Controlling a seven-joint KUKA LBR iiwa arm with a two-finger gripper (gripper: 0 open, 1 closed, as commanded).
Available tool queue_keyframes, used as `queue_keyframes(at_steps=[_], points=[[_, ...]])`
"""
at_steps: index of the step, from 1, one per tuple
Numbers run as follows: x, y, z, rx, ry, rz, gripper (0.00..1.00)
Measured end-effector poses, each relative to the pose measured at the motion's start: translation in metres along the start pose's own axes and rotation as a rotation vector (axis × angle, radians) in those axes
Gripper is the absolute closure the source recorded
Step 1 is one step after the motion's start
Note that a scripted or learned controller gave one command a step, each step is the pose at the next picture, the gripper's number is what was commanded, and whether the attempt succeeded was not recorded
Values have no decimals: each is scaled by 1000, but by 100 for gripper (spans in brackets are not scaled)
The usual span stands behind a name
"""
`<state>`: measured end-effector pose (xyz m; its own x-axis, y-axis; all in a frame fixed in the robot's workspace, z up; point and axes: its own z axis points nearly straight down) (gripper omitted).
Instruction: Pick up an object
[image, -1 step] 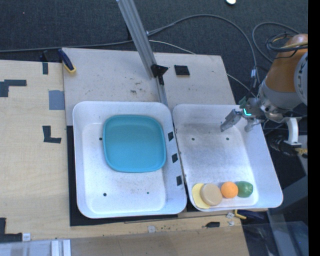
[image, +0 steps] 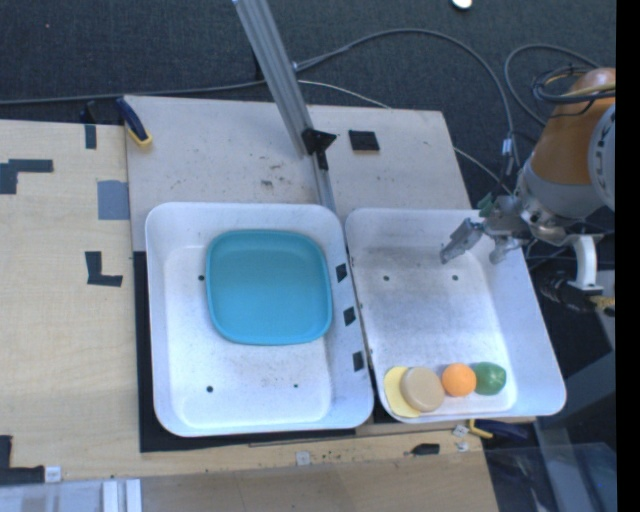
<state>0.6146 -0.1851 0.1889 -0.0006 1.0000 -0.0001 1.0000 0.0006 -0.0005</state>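
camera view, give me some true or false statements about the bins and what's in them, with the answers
1. The teal plate lies in the left bin. True.
2. The orange ball sits in the left bin. False: it sits in the right bin, along its near edge.
3. The gripper holds the orange ball. False: it hovers at the right bin's far side, with nothing between its fingers.
4. The green ball sits right beside the orange ball. True.
5. The tan disc rests on the teal plate. False: it lies in the right bin on a yellow piece.

Position: fixed above the counter (image: 400, 150)
Facing: downward at a slant
Distance: far enough to take in both bins
Arm's side: right edge of frame
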Motion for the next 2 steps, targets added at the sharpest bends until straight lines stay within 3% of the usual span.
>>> queue_keyframes(at_steps=[2], points=[[5,3,98,5,1,0,0]])
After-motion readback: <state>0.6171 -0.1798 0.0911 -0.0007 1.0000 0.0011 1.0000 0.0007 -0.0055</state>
